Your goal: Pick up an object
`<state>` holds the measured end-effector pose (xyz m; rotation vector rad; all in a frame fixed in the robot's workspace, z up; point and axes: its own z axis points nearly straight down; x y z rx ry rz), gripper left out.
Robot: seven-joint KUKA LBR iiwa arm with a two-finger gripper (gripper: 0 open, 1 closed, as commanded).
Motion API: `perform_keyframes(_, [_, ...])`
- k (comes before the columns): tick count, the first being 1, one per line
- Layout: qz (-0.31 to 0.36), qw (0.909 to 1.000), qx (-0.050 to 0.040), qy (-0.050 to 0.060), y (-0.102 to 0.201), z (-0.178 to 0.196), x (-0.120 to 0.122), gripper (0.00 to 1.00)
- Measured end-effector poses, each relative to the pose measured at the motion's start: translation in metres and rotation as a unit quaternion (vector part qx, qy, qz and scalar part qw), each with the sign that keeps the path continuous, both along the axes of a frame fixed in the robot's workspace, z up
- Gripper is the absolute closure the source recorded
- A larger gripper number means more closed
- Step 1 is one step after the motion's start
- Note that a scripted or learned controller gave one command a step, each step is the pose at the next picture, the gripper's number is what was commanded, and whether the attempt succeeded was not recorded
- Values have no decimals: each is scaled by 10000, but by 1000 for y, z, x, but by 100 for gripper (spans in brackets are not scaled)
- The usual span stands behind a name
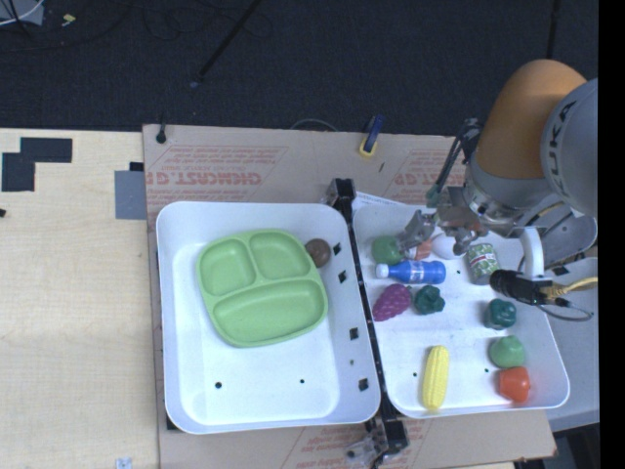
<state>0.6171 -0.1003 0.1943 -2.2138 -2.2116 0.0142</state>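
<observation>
My gripper (420, 234) hangs low over the back of the right bin (557, 379), reaching in from the right. It is just above a blue bottle (415, 272) lying on its side and beside a green toy (386, 250) at its left. A small green-labelled can (480, 261) stands just right of the gripper. Nothing shows as held.
The right bin also holds purple grapes (391, 302), a dark green broccoli (428, 300), a yellow corn cob (435, 376), a dark green pepper (501, 313), a green apple (507, 351) and a red tomato (514, 384). The left bin (181, 360) holds a green divided plate (262, 288) and a brown ball (317, 252).
</observation>
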Motion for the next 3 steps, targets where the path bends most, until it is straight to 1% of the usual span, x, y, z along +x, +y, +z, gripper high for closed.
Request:
perform_keyframes(1, [7,10000,-10,-71,0,8,3,0])
perform_keyframes(2, [6,10000,-3,-41,7,-40,4,0])
perform_keyframes(3, [12,9999,-31,-158,-1,-88,10,0])
